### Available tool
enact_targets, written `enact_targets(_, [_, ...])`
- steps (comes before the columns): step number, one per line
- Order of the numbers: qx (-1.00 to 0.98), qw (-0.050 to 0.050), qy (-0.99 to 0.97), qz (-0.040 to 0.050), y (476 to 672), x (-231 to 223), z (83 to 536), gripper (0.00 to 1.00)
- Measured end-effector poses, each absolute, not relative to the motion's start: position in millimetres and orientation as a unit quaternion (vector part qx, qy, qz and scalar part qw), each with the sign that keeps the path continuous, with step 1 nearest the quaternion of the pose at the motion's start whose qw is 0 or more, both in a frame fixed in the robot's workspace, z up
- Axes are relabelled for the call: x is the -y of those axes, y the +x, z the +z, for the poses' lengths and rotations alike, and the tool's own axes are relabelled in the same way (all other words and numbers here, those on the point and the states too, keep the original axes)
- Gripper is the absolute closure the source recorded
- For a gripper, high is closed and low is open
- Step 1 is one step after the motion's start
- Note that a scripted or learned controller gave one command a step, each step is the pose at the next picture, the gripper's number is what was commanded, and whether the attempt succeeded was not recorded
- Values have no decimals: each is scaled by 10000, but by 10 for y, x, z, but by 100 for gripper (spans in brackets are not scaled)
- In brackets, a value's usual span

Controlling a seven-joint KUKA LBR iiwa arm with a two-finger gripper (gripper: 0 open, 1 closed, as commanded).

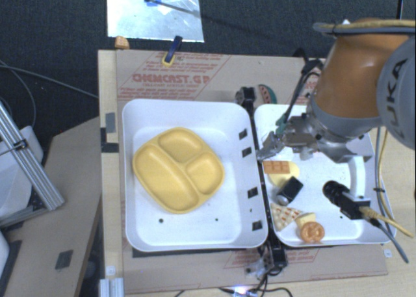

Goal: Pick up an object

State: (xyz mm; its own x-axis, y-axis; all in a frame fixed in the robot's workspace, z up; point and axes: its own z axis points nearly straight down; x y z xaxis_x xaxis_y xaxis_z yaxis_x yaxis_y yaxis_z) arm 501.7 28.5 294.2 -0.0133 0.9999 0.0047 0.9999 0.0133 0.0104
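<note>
This is a robotics lab set up for testing. A grey and orange industrial arm (364, 75) reaches over two white bins (188, 110) fixed on a cardboard-covered bench (175, 78), with loose cables (19, 84), an aluminium frame rail (29, 166) and dark carpet (52, 10) around it. Toy food (311, 229) and a yellow divided tray (179, 169) lie in the bins.

Bright even light; foil sheet (155, 2) glares; slight softness.
</note>
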Motion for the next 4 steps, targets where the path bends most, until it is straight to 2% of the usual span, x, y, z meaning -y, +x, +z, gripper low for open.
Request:
enact_targets(1, [-7101,54,7040,89,4876,-521,4394,0])
enact_targets(2, [-7112,-17,7030,-9,4859,-1299,3671,0])
enact_targets(3, [-7094,13,7048,27,5017,-1513,4085,0])
enact_targets(4, [-7113,14,7028,24,5015,-1506,4181,100])
